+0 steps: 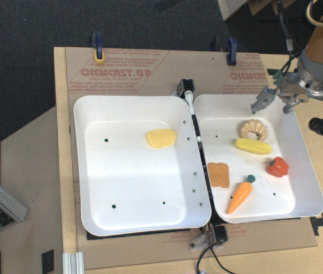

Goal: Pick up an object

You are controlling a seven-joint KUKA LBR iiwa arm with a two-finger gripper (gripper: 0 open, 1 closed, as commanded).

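Above the right bin's far edge, gripper with fingers spread and nothing between them, croissant, corn, pepper below, left bin holding yellow piece.

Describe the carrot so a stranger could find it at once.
Look in the right bin, the one holding several items. Go to its near edge: the carrot lies tilted there, beside the brown toast slice. It alone is orange, tapered, with a small green top.
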